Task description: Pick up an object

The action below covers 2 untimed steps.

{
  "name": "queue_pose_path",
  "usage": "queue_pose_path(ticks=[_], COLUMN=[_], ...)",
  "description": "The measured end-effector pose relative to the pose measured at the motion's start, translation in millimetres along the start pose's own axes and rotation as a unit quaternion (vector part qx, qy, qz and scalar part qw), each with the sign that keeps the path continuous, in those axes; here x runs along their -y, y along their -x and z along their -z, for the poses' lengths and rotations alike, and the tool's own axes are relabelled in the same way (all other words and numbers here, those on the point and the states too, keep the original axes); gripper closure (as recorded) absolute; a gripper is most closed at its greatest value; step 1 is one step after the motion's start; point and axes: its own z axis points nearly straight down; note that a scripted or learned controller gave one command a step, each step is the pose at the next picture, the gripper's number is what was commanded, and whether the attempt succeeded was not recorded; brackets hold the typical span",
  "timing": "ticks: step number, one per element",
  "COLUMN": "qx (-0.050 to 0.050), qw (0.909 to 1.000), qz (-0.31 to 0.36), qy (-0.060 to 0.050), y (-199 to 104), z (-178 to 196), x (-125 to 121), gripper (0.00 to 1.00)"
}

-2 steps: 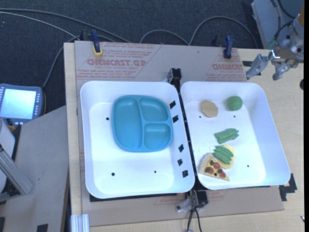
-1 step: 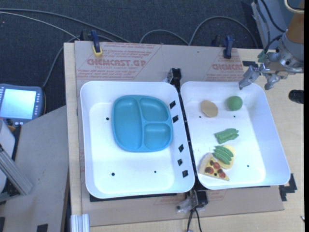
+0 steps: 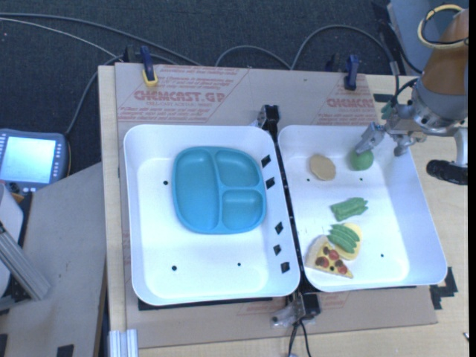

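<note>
Looks like the gripper [image 3: 384,141] is hovering at the right bin's [image 3: 416,199] far edge with its fingers spread open and holding nothing, the green ball [image 3: 361,160] sitting just below one fingertip, so next it's needing to drop and close.
</note>
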Motion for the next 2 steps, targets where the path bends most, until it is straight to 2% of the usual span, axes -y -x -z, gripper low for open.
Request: queue_pose_path(ticks=[1,2], qx=[0.0,0.0], qw=[1.0,1.0], qz=[0.001,0.001], qy=[0.0,-0.001], y=[-4.4,-3.7], z=[-63.2,-48.1], x=[2.2,1.9], gripper=[0.0,1.0])
